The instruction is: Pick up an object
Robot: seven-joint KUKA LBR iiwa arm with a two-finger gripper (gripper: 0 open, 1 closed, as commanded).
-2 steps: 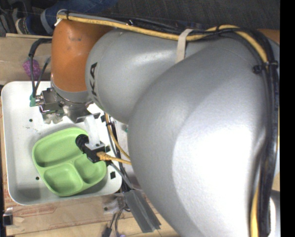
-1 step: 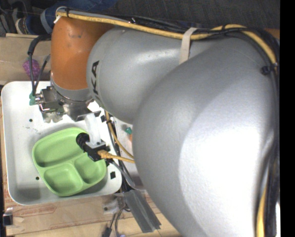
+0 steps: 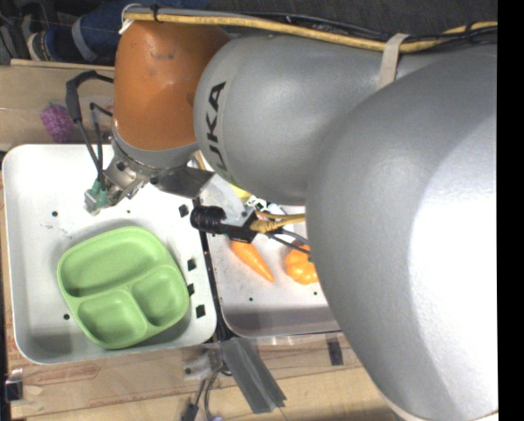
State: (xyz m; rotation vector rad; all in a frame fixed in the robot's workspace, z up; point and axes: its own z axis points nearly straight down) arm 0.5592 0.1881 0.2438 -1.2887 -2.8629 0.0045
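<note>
A light green divided plate (image 3: 121, 285) lies in the left bin (image 3: 25, 235), towards its front. In the right bin (image 3: 279, 323) I see an orange carrot (image 3: 252, 261), a rounder orange piece (image 3: 300, 267) and a black-handled tool (image 3: 222, 224) lying across the bins' shared wall. The arm's orange band (image 3: 156, 77) and grey body cover most of the right bin. My gripper (image 3: 102, 193) hangs over the far part of the left bin, above and behind the plate; its tip looks small and greenish grey, with nothing clearly in it.
A purple fuzzy object (image 3: 58, 121) sits on the wooden bench beyond the left bin's far corner. Black cables (image 3: 90, 130) loop near the wrist. White bin floor shows to the left of and behind the plate.
</note>
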